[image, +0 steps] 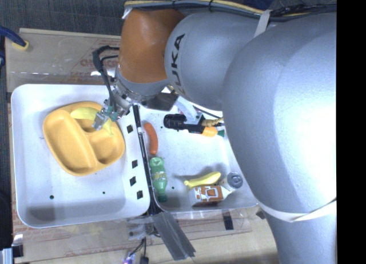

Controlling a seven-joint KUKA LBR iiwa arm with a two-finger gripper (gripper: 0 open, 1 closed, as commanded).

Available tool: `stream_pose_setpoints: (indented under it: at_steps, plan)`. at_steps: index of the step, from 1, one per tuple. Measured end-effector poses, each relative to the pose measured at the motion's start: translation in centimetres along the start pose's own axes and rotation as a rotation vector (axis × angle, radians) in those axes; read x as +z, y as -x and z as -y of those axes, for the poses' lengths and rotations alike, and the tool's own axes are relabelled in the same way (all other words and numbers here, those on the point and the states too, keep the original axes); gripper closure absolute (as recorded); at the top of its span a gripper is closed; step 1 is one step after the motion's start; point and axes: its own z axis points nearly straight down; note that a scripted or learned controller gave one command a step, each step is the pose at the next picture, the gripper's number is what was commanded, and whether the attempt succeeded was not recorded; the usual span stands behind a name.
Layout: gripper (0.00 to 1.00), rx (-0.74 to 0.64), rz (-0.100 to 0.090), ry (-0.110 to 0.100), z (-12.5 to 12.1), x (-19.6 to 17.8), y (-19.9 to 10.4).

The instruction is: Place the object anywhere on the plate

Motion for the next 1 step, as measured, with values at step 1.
stream_pose_setpoints:
  at_steps: [1]
  plan:
    - [1.00,-0.119,0.001,0.001,0.07,-5.18,-4.61]
